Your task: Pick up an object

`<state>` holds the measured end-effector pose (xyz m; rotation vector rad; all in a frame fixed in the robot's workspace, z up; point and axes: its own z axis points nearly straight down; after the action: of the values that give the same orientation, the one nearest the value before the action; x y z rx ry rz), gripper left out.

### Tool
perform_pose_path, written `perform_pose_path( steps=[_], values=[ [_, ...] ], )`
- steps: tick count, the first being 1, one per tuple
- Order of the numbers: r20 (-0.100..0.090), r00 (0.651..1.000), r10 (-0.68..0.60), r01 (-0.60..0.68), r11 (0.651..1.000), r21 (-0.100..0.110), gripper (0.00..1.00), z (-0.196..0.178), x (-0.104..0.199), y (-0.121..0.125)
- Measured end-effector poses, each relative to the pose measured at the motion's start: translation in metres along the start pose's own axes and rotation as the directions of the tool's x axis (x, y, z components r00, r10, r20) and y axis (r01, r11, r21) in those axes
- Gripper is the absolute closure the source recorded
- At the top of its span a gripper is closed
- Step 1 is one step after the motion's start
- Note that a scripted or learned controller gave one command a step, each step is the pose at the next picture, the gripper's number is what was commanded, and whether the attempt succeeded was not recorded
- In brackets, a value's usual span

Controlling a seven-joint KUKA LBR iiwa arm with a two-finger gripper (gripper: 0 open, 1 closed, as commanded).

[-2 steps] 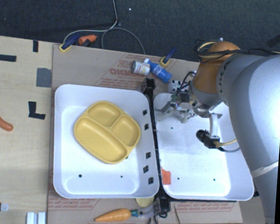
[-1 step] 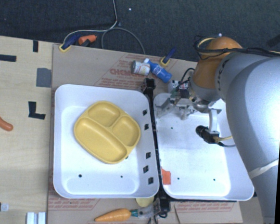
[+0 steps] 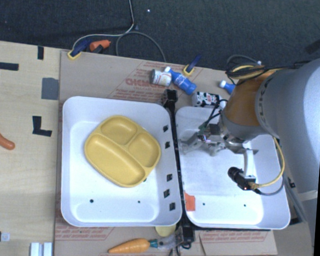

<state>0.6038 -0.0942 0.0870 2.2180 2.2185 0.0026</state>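
Note:
A yellow divided plate [image 3: 123,150] lies in the left bin [image 3: 74,203], tilted toward the back left. My gripper [image 3: 201,141] is low in the back left part of the right bin [image 3: 269,216], close to the wall between the two bins. The grey arm with its orange band [image 3: 244,106] comes down onto it from the right. A small orange piece [image 3: 189,202] lies at the front left of the right bin, well in front of the gripper. I see nothing held.
A toy carrot [image 3: 130,246] lies on the cardboard in front of the bins. A sausage [image 3: 0,136] rests on the bench at far left. A white and blue bottle [image 3: 175,79] and clamps sit behind the bins. Cables [image 3: 255,184] loop off the wrist.

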Motion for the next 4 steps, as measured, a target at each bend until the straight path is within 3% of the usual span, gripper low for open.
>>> perform_pose_path(
  steps=[1,2,3,4],
  values=[
    [0.000,1.000,-0.003,0.003,1.000,-0.001,0.00,-0.010,-0.020,0.067],
    [0.001,1.000,0.000,0.000,1.000,0.003,0.00,0.001,-0.010,0.038],
    [-0.001,1.000,-0.002,0.002,1.000,0.003,0.00,0.002,-0.001,0.066],
    [-0.001,1.000,-0.002,0.002,1.000,0.003,0.00,0.002,-0.002,0.065]
  ],
)
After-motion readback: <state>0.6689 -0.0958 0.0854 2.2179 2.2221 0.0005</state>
